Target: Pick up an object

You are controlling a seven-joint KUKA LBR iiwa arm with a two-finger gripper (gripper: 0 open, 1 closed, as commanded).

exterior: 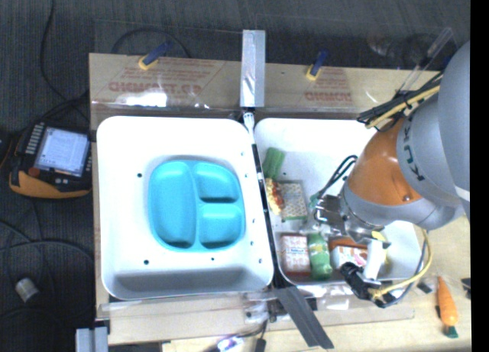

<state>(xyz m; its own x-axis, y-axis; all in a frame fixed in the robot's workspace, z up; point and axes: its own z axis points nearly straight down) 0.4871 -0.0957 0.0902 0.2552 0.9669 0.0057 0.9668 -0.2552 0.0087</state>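
Hovering end effector (335, 230) above packets (296, 255)

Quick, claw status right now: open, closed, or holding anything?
Claw: cannot be told; it sits low in the right bin above the packaged items, hidden by the arm's wrist.

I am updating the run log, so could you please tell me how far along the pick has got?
Done: the arm has reached down into the right bin, above the food packets and the green packet. In hand: nothing I can confirm; the wrist hides the tool. Left: lifting one item clear. The blue tray lies in the left bin.
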